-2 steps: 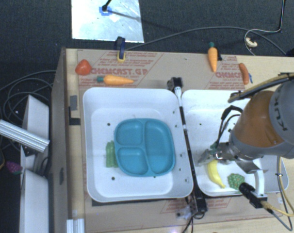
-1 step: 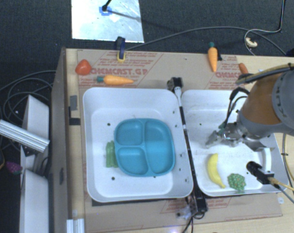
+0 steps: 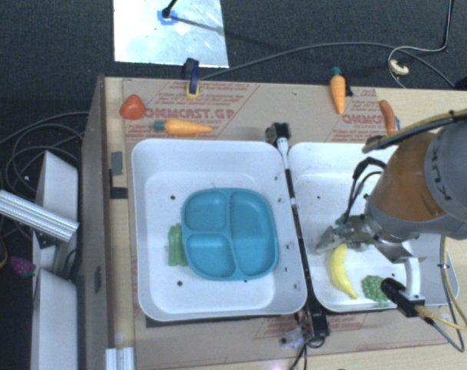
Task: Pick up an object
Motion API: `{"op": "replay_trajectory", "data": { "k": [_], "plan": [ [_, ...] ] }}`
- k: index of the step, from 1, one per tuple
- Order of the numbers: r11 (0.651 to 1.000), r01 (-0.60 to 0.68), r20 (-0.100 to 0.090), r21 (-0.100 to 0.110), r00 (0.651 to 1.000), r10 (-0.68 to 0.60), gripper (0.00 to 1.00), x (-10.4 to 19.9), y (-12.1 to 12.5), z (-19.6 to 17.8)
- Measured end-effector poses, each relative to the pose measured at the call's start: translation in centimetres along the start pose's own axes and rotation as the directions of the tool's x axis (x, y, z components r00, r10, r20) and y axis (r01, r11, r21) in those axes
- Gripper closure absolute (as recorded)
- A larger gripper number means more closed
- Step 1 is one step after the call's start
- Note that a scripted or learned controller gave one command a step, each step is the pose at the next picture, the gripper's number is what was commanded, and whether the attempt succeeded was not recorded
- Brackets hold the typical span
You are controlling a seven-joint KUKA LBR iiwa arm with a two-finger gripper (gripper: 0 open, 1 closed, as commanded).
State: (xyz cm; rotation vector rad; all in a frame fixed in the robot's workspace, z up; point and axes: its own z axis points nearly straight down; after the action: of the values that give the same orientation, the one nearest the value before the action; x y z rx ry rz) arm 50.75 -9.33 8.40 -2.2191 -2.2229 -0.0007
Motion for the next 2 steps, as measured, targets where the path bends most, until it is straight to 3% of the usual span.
{"op": "replay_trajectory", "data": {
  "k": [1,2],
  "plan": [
    [1.0,0.0,-0.001,-0.003,1.0,0.0,1.0,0.0,0.1,-1.1],
    [1.0,-0.001,0.003,-0.005,1.0,0.001,1.0,-4.9,-1.6,-9.6]
  ]
}}
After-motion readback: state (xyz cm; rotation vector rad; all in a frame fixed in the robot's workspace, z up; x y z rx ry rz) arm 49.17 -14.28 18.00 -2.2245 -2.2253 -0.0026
